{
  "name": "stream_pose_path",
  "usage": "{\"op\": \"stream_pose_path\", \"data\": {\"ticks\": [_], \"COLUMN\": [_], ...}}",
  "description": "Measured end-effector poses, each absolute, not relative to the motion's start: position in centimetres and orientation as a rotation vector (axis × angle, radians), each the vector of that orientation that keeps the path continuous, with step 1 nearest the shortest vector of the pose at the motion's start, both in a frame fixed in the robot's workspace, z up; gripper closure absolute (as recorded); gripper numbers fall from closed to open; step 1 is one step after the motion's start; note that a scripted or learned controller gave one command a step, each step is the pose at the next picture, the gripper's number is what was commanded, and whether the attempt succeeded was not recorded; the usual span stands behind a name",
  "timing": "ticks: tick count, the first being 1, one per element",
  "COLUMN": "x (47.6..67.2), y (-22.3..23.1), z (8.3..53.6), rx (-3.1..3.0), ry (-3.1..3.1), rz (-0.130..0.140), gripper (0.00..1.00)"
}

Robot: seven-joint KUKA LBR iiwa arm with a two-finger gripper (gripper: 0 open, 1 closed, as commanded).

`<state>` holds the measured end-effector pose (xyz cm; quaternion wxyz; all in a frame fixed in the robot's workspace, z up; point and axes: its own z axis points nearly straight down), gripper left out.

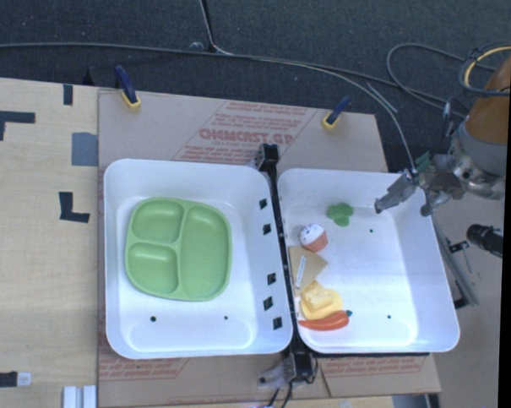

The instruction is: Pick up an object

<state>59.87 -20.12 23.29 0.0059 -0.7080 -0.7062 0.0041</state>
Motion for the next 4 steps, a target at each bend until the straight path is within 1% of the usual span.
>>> {"op": "stream_pose_path", "data": {"ticks": [1, 2, 3, 4], "x": [60.1, 60.1, 60.1, 59.4], "y": [-20.1, -20.9, -20.6, -21.4], "z": [24.1, 19.3, 15.0, 9.5], "rx": [-2.219, -2.219, -2.218, -2.218], "ry": [-2.223, -2.22, -2.221, -2.22], "rz": [0.002, 0.007, 0.006, 0.007], "gripper": [0.0, 0.0, 0.0, 0.0]}}
